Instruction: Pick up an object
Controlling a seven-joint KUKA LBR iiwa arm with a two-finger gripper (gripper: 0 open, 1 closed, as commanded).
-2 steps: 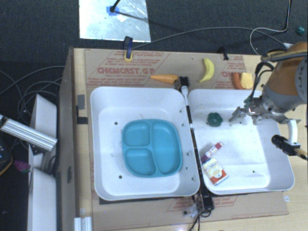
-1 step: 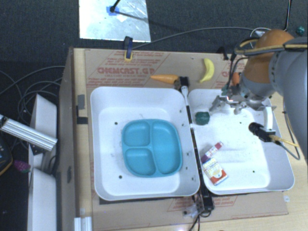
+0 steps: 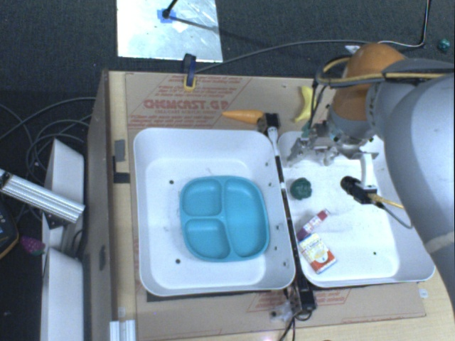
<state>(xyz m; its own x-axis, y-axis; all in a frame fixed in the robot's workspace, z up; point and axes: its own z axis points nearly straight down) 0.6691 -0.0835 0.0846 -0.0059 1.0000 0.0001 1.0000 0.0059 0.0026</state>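
Right bin (image 3: 405, 261): green object (image 3: 302, 187) below gripper (image 3: 302, 150), apart

Divided tray (image 3: 225, 216) in left bin (image 3: 153, 190); in right bin (image 3: 398, 261), ball (image 3: 302, 187) behind tube (image 3: 313, 224) and small box (image 3: 317, 253).

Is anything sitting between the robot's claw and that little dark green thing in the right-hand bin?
Nothing visible does. The gripper hangs over the back of the right bin, and the dark green object lies on bare white floor just in front of it. The red marker and small carton lie nearer the front, out of the way.
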